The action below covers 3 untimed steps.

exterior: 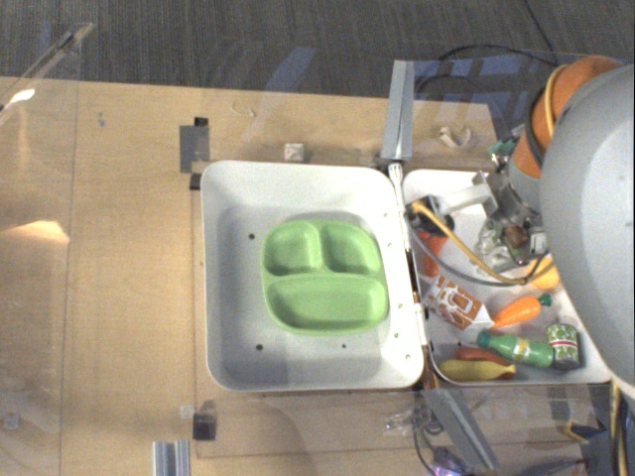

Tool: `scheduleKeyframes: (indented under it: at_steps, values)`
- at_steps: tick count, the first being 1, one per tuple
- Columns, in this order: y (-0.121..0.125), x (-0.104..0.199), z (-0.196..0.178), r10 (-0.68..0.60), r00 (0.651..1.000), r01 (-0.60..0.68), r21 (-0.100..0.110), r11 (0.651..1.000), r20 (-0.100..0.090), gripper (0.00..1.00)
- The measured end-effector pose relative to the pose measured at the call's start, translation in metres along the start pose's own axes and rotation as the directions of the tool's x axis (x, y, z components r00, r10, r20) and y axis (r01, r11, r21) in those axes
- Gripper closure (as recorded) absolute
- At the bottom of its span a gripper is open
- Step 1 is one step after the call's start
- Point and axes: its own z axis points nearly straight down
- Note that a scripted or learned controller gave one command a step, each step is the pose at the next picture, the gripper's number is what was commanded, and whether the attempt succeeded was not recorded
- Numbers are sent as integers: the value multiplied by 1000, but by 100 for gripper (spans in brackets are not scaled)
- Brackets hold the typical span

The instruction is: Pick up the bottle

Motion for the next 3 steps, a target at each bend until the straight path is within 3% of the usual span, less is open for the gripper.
scheduleKeyframes:
  at_steps: [1,2,3]
  values:
    - [126,14,-75,-31,1000,31,-1,1000,-2,100]
    - [79,77,-15,-35,999,35,1,999,2,100]
    - [5,55,-2,3,1000,-3,2,1000,-2,100]
